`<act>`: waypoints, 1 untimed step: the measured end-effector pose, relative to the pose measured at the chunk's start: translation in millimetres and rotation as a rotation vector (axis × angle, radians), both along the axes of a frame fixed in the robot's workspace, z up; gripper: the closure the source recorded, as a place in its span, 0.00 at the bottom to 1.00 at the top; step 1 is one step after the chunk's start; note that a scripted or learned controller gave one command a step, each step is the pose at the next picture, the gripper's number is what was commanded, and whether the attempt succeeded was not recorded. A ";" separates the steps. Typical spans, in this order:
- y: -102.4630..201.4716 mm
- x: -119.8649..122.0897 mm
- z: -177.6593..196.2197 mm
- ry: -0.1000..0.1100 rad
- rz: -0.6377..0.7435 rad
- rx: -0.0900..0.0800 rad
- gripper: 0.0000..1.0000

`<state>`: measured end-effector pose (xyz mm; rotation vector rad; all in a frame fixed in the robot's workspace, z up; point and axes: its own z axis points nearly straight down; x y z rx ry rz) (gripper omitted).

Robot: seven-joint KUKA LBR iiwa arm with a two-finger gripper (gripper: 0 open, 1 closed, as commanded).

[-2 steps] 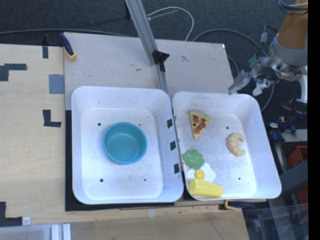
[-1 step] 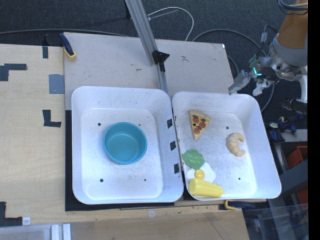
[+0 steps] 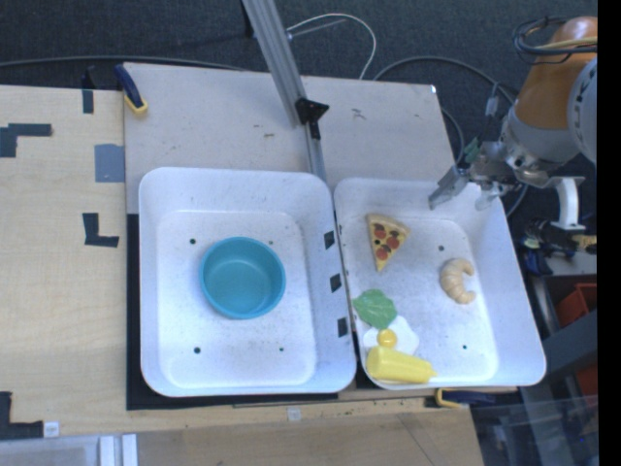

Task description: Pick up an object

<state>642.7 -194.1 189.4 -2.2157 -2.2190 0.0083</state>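
My gripper (image 3: 464, 194) hangs over the far right corner of the right bin (image 3: 505, 260), open with nothing between its fingers. In that bin lie a toy pizza slice (image 3: 385, 238), a tan croissant (image 3: 458, 281), a green lettuce leaf (image 3: 375, 309), a fried egg (image 3: 394, 338) and a yellow piece (image 3: 400, 366) at the near edge. The pizza slice is to the gripper's lower left and the croissant lies below the gripper; both are apart from it. A blue bowl (image 3: 243, 277) stands in the left bin (image 3: 165, 212).
A grey metal pole (image 3: 281, 56) slants down from the top to the ridge between the bins. Cables (image 3: 408, 66) run over the bench behind the right bin. A blue and yellow clamp (image 3: 130, 89) sits at the bench's far left corner.
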 end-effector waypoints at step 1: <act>7.2 0.7 -63.3 0.000 0.001 0.001 0.00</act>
